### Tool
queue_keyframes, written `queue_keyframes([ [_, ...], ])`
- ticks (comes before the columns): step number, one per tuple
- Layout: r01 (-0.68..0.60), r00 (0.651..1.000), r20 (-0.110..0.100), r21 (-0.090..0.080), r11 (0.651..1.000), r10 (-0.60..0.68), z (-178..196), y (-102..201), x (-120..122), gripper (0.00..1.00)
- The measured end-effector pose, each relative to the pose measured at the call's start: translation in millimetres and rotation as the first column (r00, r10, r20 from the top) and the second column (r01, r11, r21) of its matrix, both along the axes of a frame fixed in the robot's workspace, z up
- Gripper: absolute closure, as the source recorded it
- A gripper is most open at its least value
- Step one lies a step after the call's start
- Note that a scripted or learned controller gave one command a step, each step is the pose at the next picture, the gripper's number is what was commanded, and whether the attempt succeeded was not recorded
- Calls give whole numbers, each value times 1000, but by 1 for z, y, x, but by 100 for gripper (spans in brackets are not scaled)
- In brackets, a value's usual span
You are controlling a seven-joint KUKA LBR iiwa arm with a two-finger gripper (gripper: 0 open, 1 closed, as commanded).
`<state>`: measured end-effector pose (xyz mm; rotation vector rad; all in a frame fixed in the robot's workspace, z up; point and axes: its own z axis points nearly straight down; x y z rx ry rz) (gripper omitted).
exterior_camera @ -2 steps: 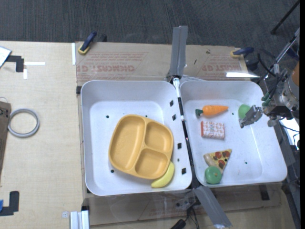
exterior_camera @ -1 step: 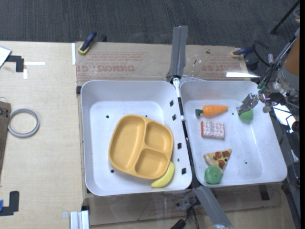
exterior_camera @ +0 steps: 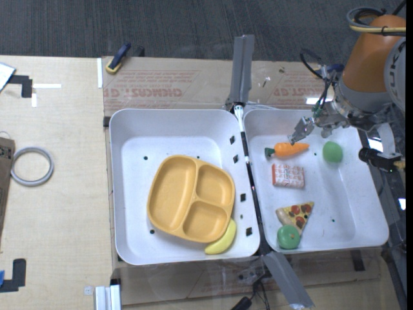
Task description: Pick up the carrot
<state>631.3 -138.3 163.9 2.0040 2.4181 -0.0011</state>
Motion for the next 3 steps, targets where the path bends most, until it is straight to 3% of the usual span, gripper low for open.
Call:
queue_keyframes([
  [1, 66, 998, 7, -1, 998, -66, -59, 15, 4, 0],
  [2, 67, 998, 11, -1, 998, -67, -48, 14, 6, 100],
  [3, -95, 996, 0, 0, 996, 95, 80, 71, -40, 100],
])
